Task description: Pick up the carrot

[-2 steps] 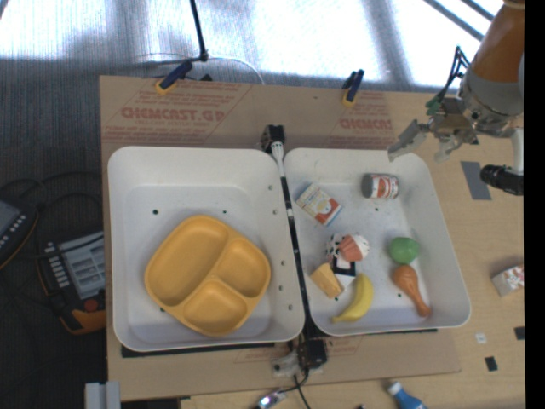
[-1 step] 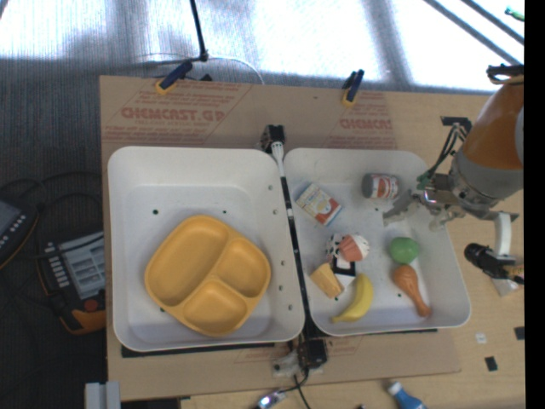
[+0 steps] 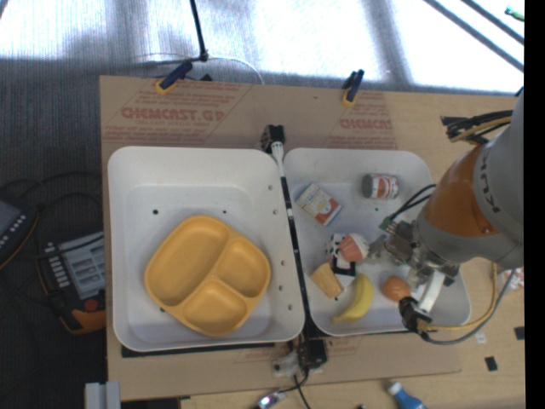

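Note:
The carrot (image 3: 394, 289) shows as a small orange lump near the front of the right bin (image 3: 443, 320), just right of the banana (image 3: 358, 299). My gripper (image 3: 392, 247) hangs over the right bin, just behind the carrot and to the right of a black, white and pink toy (image 3: 346, 250). The wrist hides part of the carrot's right side. Nothing can be seen held in the gripper.
The right bin also holds a small carton (image 3: 317, 203), a can (image 3: 381, 186) and a yellow cheese wedge (image 3: 325, 280). A yellow divided plate (image 3: 207, 273) lies in the left bin (image 3: 136, 186). The arm covers the right bin's right side.

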You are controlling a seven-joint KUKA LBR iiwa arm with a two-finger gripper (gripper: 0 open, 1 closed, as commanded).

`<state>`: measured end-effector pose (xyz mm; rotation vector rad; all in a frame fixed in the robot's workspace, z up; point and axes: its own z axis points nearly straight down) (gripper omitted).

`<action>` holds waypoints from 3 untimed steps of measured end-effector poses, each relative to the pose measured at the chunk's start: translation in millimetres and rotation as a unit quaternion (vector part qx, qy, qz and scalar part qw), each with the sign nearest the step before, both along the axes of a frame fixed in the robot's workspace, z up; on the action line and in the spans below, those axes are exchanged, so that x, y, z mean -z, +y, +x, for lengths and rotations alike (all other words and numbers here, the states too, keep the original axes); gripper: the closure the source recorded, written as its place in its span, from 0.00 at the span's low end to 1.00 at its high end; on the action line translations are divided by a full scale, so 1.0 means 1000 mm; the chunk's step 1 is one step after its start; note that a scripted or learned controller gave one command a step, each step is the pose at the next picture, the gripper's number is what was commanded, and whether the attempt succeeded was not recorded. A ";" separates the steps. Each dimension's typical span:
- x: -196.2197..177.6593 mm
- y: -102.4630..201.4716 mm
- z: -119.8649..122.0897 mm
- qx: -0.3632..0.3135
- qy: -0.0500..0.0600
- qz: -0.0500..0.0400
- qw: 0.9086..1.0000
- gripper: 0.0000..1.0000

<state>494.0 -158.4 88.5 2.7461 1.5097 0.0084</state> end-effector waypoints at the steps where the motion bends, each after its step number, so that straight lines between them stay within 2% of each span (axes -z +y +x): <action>1: 0.000 0.061 0.016 -0.020 -0.002 -0.002 1.000 0.00; 2: -0.010 0.061 0.016 -0.020 -0.001 -0.001 1.000 1.00; 3: -0.095 0.112 -0.003 0.179 0.005 0.002 0.984 1.00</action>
